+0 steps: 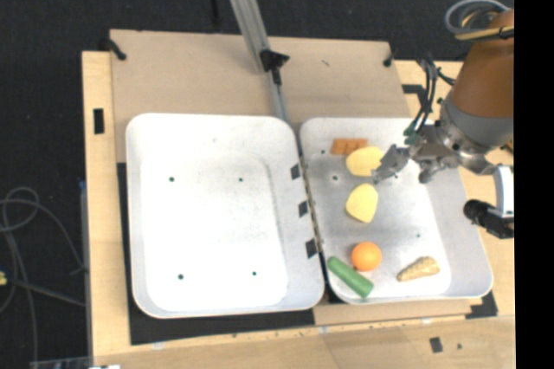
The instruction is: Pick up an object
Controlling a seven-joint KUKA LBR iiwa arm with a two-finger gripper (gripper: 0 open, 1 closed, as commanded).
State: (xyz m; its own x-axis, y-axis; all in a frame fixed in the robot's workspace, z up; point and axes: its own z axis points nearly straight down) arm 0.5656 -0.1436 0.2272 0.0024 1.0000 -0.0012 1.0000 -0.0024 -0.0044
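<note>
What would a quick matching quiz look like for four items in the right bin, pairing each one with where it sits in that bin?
Things:
1. orange ball
2. green cylinder
3. tan wedge
4. orange-brown block

Places:
A. far edge of the bin, beside a yellow piece
B. near left corner, against the rim
C. near edge, right of the ball
D. just above the green cylinder

Pairs: 1-D, 2-B, 3-C, 4-A

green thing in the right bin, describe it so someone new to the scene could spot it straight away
Look at the right bin of the two white ones, then at its near left corner. The green thing lies there at a slant, just below the orange ball. It is the only green, stick-shaped item; its neighbours are yellow, orange or tan.
</note>
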